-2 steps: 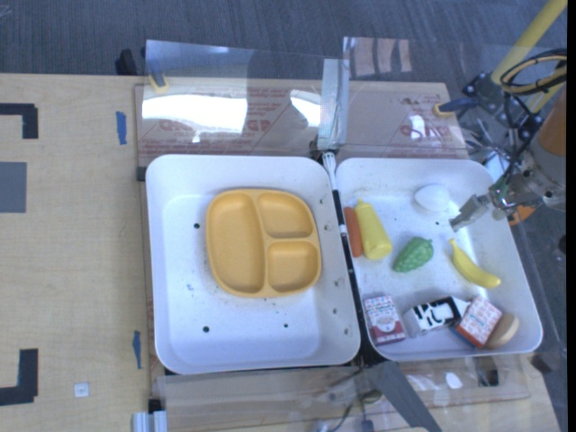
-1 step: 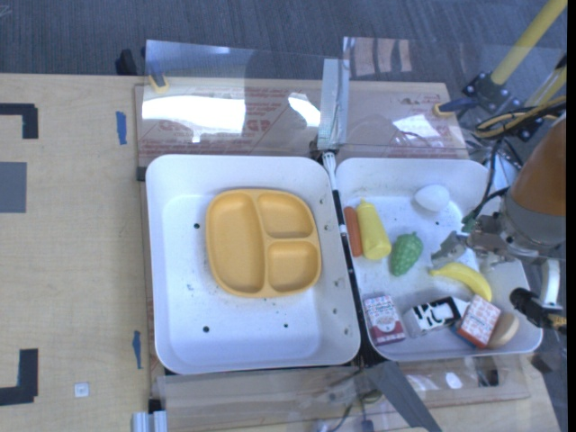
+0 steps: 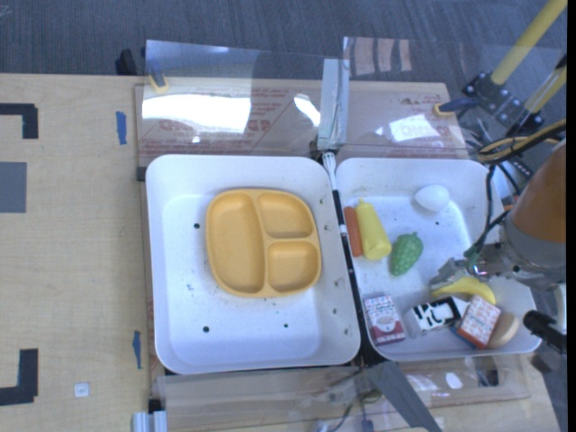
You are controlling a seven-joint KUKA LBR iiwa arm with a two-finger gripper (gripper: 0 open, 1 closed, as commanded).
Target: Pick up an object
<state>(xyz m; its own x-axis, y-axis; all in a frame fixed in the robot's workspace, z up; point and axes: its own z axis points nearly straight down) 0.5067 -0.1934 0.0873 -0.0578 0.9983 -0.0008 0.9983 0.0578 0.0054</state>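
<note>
The gripper (image 3: pixel 456 271) sits low in the right bin (image 3: pixel 392 180), directly above the banana (image 3: pixel 468 287). Its finger spacing cannot be determined. Contact with the banana cannot be confirmed. The banana lies near the bin's right wall, beside the small cartons (image 3: pixel 459 317).

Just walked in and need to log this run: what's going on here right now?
The grey arm reaches in from the right, with its gripper low over the right bin, right by the banana. Nothing is visibly held. Near the banana lie a green fruit, a yellow bottle, a white egg-like ball and a few small cartons. The left bin holds a yellow divided plate, untouched.
</note>
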